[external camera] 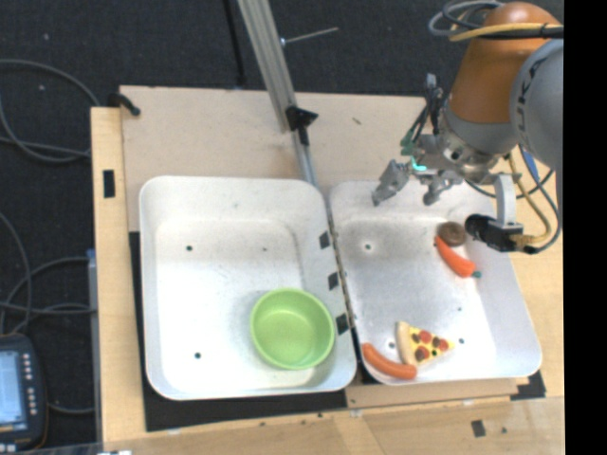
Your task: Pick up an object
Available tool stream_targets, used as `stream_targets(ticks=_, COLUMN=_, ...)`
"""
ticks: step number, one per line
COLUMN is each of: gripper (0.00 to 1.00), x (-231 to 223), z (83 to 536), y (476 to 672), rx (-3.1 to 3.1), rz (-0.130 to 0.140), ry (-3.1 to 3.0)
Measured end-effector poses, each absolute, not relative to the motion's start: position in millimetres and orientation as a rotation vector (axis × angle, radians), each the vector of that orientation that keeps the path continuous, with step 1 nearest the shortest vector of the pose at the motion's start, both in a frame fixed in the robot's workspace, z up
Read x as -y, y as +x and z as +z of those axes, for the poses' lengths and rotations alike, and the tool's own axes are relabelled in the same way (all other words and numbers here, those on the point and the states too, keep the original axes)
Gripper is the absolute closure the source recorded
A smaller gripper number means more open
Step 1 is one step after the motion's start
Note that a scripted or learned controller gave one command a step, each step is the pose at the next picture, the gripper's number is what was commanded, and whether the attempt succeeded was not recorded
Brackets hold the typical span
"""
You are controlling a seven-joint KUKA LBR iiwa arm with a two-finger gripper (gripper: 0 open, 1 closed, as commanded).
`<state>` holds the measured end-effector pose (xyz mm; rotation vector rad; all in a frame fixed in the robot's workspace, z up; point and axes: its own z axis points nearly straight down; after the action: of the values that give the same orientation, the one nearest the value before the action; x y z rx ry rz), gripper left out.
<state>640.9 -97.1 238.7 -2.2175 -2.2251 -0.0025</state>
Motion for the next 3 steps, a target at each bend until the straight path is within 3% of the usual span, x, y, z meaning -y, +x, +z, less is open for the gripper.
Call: stream_targets(ticks=3, gripper=0.00, x=105, z=101, y=640.7, rx=2.219, rz=0.008, ry=-2.223)
